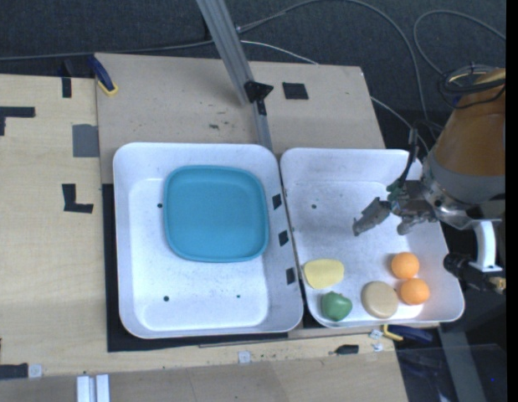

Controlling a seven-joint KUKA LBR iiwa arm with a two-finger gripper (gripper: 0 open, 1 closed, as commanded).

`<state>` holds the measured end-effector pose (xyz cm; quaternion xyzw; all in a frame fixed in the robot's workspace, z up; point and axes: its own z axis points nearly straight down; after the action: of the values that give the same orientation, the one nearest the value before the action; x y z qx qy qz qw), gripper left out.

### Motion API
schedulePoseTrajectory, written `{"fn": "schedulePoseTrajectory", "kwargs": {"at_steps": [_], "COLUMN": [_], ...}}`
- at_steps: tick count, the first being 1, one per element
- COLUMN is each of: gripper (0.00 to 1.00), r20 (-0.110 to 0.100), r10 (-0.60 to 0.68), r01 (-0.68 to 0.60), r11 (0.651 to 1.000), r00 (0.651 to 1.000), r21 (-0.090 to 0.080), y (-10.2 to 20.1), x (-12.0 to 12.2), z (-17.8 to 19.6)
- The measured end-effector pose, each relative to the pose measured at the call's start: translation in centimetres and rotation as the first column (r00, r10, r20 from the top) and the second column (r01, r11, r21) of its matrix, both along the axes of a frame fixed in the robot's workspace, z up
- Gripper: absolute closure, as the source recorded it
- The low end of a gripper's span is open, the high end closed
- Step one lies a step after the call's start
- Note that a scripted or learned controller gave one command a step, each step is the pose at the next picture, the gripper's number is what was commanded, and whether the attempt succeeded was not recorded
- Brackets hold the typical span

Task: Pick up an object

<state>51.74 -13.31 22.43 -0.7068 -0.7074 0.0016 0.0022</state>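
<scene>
The gripper (377, 217) hangs over the right bin (325, 170), fingers spread with nothing between them; a yellow piece (324, 272), green piece (335, 306), beige lump (379, 299) and two orange balls (404, 265) lie near its front edge; a blue plate (216, 213) sits in the left bin (137, 249); no writing is legible

plate (215, 213) in left bin (133, 224), fruit (405, 265) in right bin (325, 170)

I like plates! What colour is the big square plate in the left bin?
The plate is light blue, plain with no pattern, seen clearly in the camera view.
</scene>
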Motion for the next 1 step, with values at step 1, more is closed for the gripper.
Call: {"fn": "schedulePoseTrajectory", "kwargs": {"at_steps": [1], "gripper": [0.00], "r20": [0.000], "r10": [0.000], "r01": [0.000], "r11": [1.000], "r00": [1.000], "r21": [0.000], "y": [0.64], "x": [0.68], "z": [-5.00]}}
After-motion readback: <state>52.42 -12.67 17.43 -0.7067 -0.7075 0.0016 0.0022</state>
